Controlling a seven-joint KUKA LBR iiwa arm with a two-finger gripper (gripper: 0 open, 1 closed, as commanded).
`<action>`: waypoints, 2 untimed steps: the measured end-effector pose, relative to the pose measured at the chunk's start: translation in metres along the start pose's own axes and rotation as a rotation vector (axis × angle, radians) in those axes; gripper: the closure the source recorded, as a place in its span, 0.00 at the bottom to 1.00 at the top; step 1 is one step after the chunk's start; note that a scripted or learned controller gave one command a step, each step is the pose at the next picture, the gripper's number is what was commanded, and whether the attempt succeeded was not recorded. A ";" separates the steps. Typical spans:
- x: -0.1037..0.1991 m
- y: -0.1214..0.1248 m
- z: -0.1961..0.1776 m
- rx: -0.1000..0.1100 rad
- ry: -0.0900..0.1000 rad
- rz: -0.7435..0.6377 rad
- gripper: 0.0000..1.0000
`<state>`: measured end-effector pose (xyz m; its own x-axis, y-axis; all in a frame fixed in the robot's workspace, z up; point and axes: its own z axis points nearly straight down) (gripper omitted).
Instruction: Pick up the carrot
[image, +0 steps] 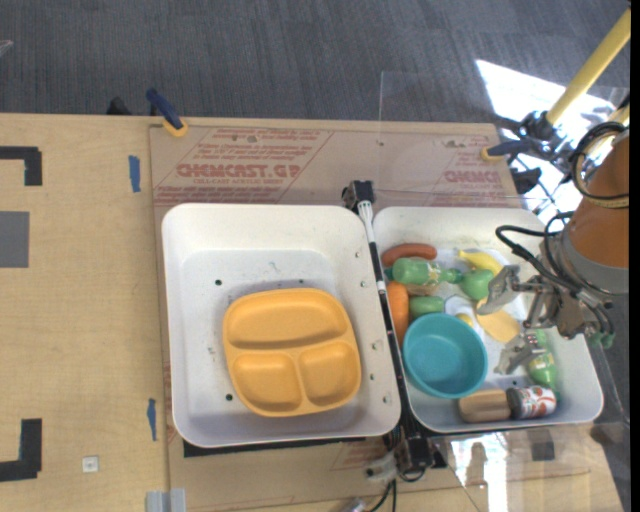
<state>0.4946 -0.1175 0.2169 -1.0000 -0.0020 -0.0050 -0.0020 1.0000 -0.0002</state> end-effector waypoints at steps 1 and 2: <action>-0.044 -0.070 -0.047 0.005 -0.008 -0.055 0.00; -0.003 -0.103 0.089 0.007 -0.019 -0.249 0.00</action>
<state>0.4984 -0.2205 0.1281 -0.9683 -0.2489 -0.0224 -0.2487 0.9685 -0.0109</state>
